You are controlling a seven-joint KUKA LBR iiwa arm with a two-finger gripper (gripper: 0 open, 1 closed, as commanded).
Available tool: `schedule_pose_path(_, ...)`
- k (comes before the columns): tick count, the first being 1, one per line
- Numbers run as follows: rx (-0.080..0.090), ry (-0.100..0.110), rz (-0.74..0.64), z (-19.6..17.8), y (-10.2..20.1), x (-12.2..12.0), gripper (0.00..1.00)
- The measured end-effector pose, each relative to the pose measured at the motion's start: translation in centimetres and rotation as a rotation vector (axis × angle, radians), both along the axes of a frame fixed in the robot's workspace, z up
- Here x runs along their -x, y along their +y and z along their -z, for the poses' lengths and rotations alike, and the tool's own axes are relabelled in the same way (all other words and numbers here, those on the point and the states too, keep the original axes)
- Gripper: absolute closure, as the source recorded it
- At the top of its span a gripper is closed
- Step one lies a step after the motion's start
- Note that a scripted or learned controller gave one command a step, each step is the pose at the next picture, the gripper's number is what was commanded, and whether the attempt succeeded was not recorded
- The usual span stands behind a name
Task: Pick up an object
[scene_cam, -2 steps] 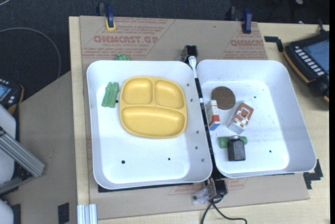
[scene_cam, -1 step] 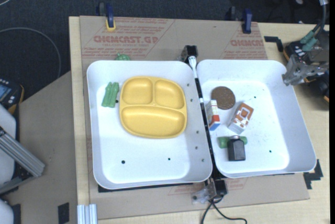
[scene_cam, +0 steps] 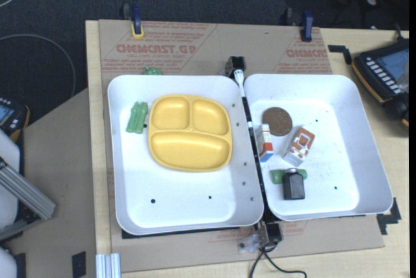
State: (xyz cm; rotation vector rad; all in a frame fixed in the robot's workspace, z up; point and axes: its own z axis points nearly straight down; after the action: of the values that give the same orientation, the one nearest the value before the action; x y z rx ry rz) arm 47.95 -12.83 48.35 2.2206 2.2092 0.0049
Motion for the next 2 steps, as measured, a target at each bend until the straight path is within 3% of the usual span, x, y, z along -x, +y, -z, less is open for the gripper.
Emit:
schedule_pose_path(1,0.001,0.004,0.002,0.1,-7.1,0.0,1.0)
schedule_pose_path(2,-0.006,0.013,-0.008,4.2,-4.4,0.0,1.0)
